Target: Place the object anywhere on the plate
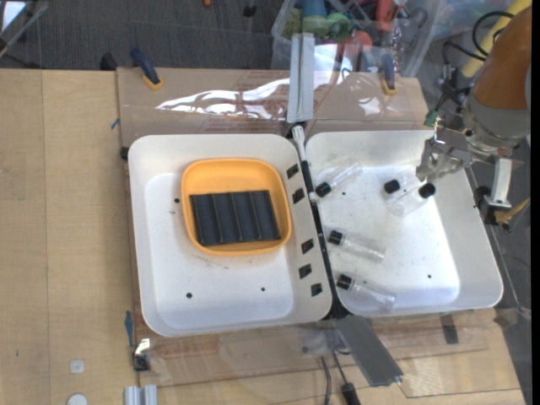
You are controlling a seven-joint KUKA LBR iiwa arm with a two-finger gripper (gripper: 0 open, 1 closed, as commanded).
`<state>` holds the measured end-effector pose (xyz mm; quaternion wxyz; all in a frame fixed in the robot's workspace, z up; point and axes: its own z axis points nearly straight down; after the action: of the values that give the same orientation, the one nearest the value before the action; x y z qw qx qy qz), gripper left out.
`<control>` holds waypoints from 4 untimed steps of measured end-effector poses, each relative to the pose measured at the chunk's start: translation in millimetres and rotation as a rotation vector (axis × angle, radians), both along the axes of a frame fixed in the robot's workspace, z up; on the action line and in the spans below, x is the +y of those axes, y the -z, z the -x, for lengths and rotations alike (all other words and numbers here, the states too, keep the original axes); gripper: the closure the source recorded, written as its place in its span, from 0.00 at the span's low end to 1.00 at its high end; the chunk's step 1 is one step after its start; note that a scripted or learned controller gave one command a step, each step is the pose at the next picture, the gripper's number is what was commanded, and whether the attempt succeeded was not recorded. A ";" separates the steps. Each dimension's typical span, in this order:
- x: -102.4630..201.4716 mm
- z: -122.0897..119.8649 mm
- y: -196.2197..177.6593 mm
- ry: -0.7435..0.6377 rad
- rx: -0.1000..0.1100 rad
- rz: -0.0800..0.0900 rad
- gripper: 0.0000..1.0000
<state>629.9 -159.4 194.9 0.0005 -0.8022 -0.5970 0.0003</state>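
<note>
Two white bins sit side by side on the bench. The left bin (pixel 160 298) holds an orange plate (pixel 234 205) near its centre, w/ a dark ribbed rectangular insert (pixel 234 217) lying flat in it. The right bin (pixel 472 285) holds several clear vials w/ black caps: one at approx 10 o'clock of that bin (pixel 336 178), one near 8 o'clock (pixel 356 243), one at approx 7 o'clock by the near-left corner (pixel 364 289), and one at approx 1 o'clock (pixel 403 194), just beside the gripper. The arm comes in from 3 o'clock, orange band at top right; the gripper (pixel 427 174) hangs over the right bin's 1–2 o'clock area, tips down close to a black cap (pixel 426 190). Can't tell whether it's open or closed, nor whether anything sits between its tips. All vials lie in the right bin, well apart from the plate. Beyond the bins at 12 o'clock sits a clear tub of coloured items (pixel 363 11).
</note>
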 end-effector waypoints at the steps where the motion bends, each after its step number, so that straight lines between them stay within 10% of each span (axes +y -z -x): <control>1: -35.6 -37.9 -58.1 0.142 -0.001 0.002 1.00; 2: -44.1 -38.1 -194.4 0.094 -0.001 0.002 1.00; 3: -50.9 -38.4 -239.8 -0.170 -0.005 0.004 1.00; 4: -57.7 -38.6 -239.0 -0.090 -0.004 0.003 1.00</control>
<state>668.5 -217.0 433.9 -0.0018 -0.7745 -0.6326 -0.0003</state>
